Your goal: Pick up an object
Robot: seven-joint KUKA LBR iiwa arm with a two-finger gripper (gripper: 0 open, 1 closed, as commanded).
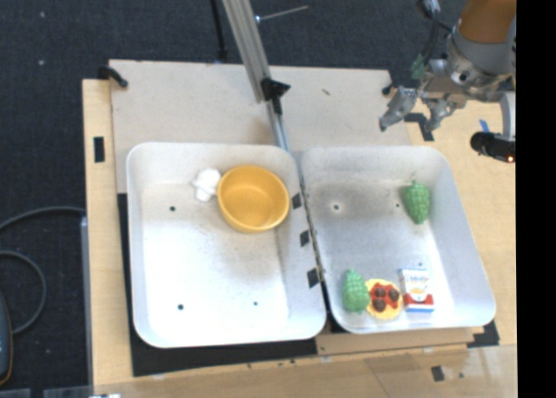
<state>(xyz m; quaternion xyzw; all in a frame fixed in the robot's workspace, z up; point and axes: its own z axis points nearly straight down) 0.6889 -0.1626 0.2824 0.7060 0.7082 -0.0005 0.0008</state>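
Green and knobbly, the small plastic grape bunch [416, 202] is seen lying alone by the far right wall of the right-hand white bin [465, 240], and the empty, spread two-finger gripper [415, 111], hovering beyond that wall, is best lowered squarely over it.

Grey arm with an orange band

The arm [486, 14] showed 1 orange band above a grey wrist; its gripper [408, 114] was pale grey metal, with dark cables and small green parts alongside.
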